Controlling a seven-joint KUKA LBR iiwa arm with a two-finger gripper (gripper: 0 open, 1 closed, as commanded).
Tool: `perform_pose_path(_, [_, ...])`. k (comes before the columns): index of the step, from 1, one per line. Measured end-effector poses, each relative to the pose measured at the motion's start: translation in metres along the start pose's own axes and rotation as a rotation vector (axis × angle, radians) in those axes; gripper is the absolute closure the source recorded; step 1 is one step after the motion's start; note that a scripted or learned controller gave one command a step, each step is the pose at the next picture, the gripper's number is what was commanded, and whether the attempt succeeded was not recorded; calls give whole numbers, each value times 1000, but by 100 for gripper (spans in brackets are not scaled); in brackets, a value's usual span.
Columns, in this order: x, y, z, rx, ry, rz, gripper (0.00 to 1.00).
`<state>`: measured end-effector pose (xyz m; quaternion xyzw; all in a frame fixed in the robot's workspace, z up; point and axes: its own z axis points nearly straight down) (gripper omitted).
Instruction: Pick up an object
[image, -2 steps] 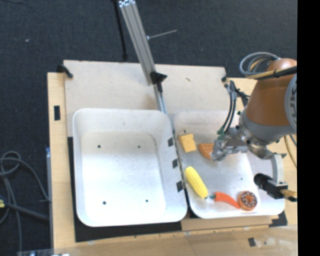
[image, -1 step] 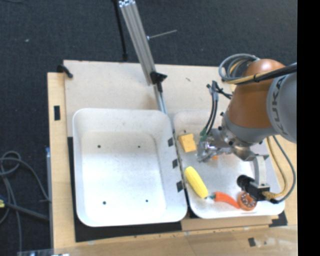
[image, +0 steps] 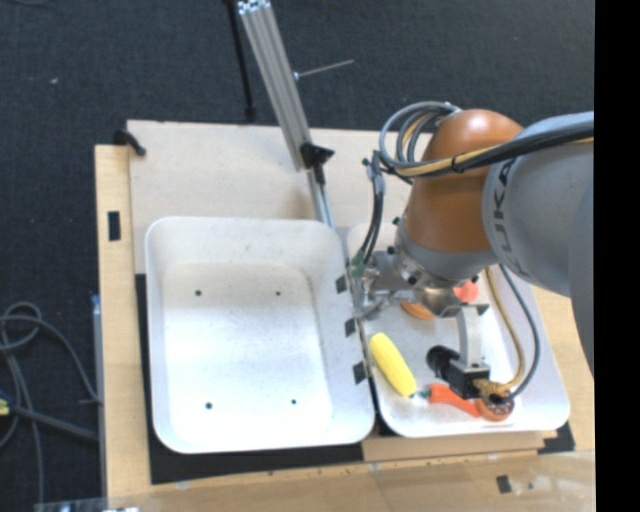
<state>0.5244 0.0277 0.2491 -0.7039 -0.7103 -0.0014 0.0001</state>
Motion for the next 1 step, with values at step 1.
perform_pose_path(1, [61, -1, 0, 0, 0, 0, 100])
